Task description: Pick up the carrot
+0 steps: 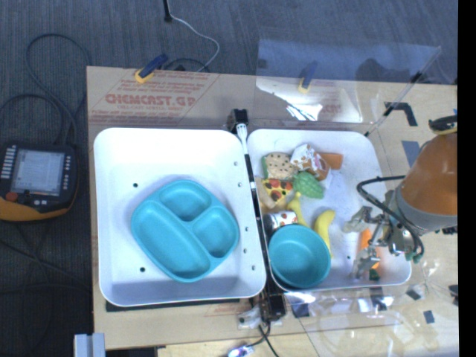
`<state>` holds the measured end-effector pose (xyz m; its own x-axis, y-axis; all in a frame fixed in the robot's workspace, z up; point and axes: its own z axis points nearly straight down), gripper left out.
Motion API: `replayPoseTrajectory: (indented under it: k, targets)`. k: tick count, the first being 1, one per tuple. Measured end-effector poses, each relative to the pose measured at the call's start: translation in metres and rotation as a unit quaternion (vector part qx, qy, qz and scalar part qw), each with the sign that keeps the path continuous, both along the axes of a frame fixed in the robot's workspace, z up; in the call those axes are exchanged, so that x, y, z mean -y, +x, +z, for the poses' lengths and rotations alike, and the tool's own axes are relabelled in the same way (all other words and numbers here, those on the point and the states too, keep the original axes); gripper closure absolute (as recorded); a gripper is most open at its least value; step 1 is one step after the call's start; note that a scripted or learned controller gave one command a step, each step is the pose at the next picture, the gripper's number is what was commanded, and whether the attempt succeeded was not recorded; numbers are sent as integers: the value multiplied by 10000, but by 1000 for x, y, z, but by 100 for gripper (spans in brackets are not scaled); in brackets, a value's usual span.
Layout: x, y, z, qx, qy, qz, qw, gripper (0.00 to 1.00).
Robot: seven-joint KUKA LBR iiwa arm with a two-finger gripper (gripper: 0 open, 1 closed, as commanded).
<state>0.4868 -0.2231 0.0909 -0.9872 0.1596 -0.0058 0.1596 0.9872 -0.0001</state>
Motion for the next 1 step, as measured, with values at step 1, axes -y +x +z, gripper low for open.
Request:
replayPoseTrajectory:
  k: [1]
  targets:
    - [1, 5, 13, 69, -33, 0, 10000, 100]
